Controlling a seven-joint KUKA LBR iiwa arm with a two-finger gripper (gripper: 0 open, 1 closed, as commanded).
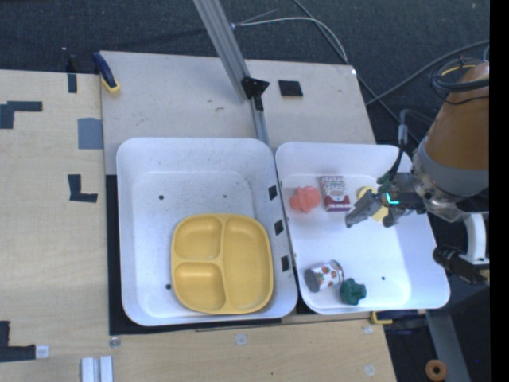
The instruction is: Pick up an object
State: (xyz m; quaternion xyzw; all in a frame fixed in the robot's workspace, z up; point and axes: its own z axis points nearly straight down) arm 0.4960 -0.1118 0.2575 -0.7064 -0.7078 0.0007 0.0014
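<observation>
Roughly mid-approach, by my reading: nothing is lifted yet. Candidate objects lie in the right bin (413, 293): a small red-and-white carton (335, 192) near the far wall, a pink-orange lump (304, 200) just beside it to the left, and by the near wall a small printed can on its side (324, 275) next to a green lump (353, 292). A yellow bit (365, 192) peeks out just beside the carton, partly hidden by the arm.

End effector (359, 214) hangs over the middle of the right bin, fingers spread, nothing between them. It sits close to the carton's right side, apart from it.

Next move likely calls for centring over one item, probably the carton, descending and closing without nudging the neighbour.

Left bin (135, 213) holds a yellow divided plate (222, 263). Both bins rest on a pale worktop (175, 94) with black tape marks; cables trail over dark floor beyond.
</observation>
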